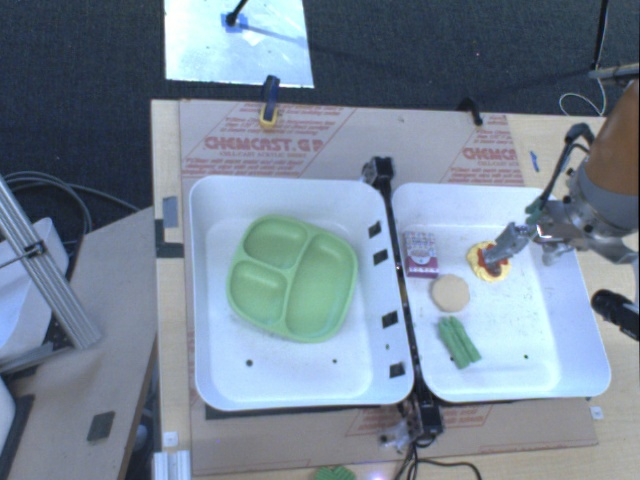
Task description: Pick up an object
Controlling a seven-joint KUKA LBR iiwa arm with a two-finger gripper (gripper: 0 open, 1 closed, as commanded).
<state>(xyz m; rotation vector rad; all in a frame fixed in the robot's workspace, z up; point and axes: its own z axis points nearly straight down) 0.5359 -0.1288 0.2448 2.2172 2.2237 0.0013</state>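
Observation:
The right bin (575,313) holds a red and white packet (421,253), a round tan cookie (451,292), a green bean-like piece (459,341) and a small yellow and red object (489,265). My gripper (505,244) reaches in from the right, slanted down to the left. Its tip sits right over the upper edge of the yellow and red object, and I cannot tell if it touches it. The arm's grey and orange wrist (610,173) is above the bin's right side.
The left bin (215,353) holds a light green divided plate (293,278). Black clips run along the divider (390,268) between the bins. A yellow clamp (269,108) stands at the bench's back edge.

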